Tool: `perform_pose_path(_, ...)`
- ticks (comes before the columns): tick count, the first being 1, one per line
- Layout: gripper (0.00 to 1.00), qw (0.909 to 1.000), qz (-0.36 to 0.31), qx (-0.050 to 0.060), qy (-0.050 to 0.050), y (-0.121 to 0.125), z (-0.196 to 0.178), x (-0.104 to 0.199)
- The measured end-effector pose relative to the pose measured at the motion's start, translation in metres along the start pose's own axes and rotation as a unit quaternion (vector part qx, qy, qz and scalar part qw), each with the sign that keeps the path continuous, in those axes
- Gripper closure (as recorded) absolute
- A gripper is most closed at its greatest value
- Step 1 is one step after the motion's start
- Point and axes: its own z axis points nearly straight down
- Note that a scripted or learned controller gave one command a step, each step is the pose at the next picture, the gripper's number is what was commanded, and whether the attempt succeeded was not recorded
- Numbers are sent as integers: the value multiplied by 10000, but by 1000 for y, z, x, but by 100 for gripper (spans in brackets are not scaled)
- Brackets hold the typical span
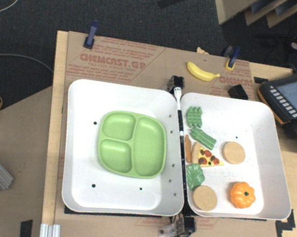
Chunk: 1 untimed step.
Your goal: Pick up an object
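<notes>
The right bin holds toy food along its left side. An orange pumpkin sits near its front right. Two tan round cookies lie there, one mid-bin and one at the front. A pizza slice rests beside a tan bread piece. Green vegetable pieces lie toward the back left, and a green leafy piece lies near the front.
The left bin bears a green divided plate. A yellow banana lies on the cardboard behind the right bin. A black pendant sits at the right, and blue clamps grip the board's back edge.
</notes>
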Motion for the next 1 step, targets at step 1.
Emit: perform_pose_path(1,100,9999,34,116,39,-7,27,-28)
